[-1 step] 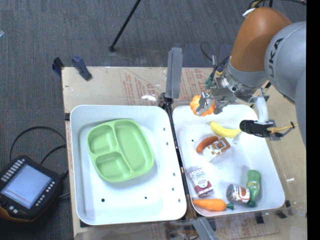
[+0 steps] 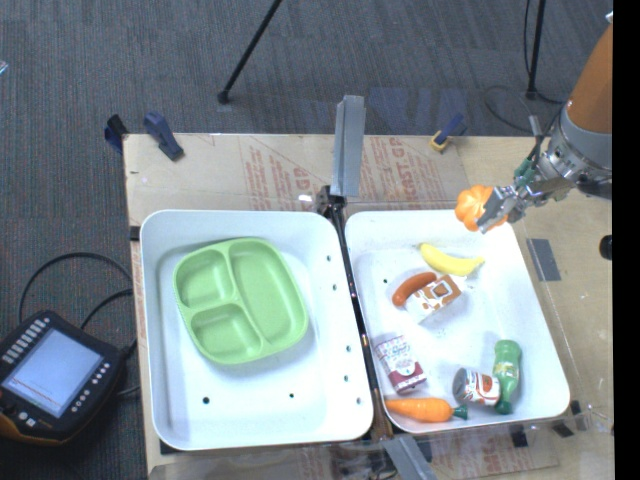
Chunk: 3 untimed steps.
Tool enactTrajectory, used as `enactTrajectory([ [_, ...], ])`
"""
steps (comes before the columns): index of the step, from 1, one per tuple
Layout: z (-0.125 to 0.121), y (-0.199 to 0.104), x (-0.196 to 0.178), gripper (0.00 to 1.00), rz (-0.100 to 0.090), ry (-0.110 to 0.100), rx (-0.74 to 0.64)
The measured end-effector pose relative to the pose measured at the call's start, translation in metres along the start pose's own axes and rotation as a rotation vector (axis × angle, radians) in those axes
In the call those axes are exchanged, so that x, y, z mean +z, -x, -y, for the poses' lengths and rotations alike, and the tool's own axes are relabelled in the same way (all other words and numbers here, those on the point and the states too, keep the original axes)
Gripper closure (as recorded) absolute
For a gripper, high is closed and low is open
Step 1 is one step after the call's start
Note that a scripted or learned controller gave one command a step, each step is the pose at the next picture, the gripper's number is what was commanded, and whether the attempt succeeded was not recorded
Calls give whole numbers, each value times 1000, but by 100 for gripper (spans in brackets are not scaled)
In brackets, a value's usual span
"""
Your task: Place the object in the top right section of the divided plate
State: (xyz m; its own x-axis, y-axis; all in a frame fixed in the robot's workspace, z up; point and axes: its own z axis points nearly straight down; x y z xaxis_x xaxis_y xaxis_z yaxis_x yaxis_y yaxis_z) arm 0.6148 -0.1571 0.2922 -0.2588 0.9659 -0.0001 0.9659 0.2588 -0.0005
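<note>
At the near edge of the right bin (image 2: 530, 298) a carrot (image 2: 424, 408) lies flat, its green top pointing right. Just beyond it stand a can (image 2: 477, 387) and a green bottle (image 2: 506, 373), touching each other near the bin's right corner. Left of them is a small red-and-white carton (image 2: 400, 362), close to the wall between the bins. Toward the bin's middle a sausage (image 2: 411, 287) lies against a tilted orange-and-white box (image 2: 439, 298). Farther back a banana (image 2: 449, 259) rests on the bin floor.

In the left bin (image 2: 160, 388) sits the green plate (image 2: 241, 299), divided into three sections, one long and two smaller, all bare. A teach pendant (image 2: 52, 374) lies off the bench (image 2: 260, 168) to the left on the floor.

At the far right corner of the right bin, the gripper (image 2: 497, 208) hangs above the rim, and an orange (image 2: 472, 207) shows at its tip. The jaws are clamped on this fruit, holding it off the bin, well apart from the plate. Blue clamps (image 2: 161, 135) grip the bench's far edge.
</note>
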Motion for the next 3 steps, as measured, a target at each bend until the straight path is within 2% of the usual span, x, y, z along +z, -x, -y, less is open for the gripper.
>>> enactTrajectory([
  [1,3,56,-92,100,1,0,116],
  [2,65,-42,171,100,-3,-5,311],
  [3,29,-57,198,100,0,12,395],
])
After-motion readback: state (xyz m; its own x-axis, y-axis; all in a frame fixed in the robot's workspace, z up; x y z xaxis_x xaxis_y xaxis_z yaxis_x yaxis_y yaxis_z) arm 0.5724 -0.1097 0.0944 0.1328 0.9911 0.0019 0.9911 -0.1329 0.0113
